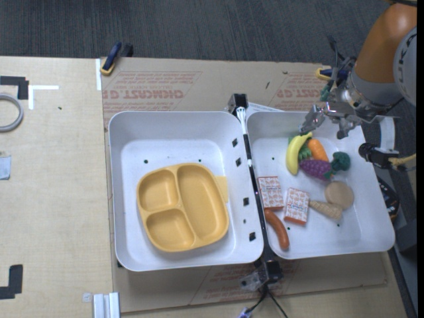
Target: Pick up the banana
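Observation:
The yellow banana [295, 152] lies in the right bin [371, 234], near its back left, curved and roughly upright in the view. It touches a carrot [318, 149] and a purple grape bunch [316, 169] on its right. My gripper [328, 124] hangs over the bin's back edge, just up and to the right of the banana's top end. Its fingers are spread open with nothing between them. The grey arm with its orange band [391, 35] reaches in from the upper right.
Also in the right bin are a broccoli [340, 161], a tan round piece [338, 194], a cone [326, 209], two small cartons [270, 192], [297, 206] and a sausage [277, 229]. The left bin [126, 177] holds a yellow divided plate [182, 206].

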`<state>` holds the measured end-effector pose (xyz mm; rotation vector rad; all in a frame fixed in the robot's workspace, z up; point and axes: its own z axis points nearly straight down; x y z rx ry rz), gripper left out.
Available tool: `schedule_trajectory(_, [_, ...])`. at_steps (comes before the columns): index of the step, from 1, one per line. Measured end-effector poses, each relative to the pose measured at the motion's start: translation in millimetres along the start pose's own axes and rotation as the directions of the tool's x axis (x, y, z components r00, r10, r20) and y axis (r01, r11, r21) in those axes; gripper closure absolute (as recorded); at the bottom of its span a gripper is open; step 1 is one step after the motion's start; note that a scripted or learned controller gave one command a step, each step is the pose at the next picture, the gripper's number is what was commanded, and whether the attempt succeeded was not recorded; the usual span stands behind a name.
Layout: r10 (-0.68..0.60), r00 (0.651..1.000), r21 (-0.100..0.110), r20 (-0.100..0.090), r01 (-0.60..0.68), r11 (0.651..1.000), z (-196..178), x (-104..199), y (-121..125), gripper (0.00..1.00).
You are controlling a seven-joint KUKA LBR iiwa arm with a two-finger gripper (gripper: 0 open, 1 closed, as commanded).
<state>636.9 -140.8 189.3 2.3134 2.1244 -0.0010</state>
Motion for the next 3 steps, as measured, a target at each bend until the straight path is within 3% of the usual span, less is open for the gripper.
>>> schedule_trajectory(1, [-0.144, 0.990, -0.003, 0.000, 0.144, 0.990, 94.0, 42.1, -2.0, 0.00])
schedule_trajectory(2, [-0.143, 0.990, -0.008, 0.006, 0.143, 0.990, 83.2, 40.1, -0.9, 1.00])
schedule_trajectory(3, [-0.450, 0.893, -0.002, 0.000, 0.450, 0.893, -3.3, 84.2, -42.7, 1.00])
